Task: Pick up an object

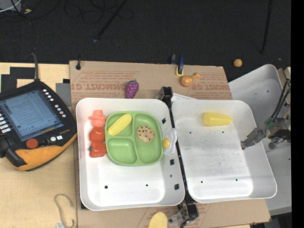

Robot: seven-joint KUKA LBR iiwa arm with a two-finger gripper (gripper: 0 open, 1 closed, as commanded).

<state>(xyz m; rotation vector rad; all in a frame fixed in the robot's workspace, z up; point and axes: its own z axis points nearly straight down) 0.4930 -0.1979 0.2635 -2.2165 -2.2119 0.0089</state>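
A yellow wedge-shaped toy [217, 119] lies near the back of the right bin [223, 175]. In the left bin [123, 189] a green divided plate [124, 152] carries a corn cob [118, 124] and a cookie [145, 134]. Beside the plate stands a red and pink toy [97, 139]. A small yellow piece [166, 143] rests at the left bin's right wall. My gripper [259, 137] hangs at the right bin's right rim, far from every object, with nothing seen in it.
Purple grapes [131, 89] and an orange pear-like toy [189, 79] lie on the cardboard behind the bins. An orange ball [237, 62] sits further back. A yellow toy [158, 220] lies in front. A teach pendant [33, 122] rests at the left.
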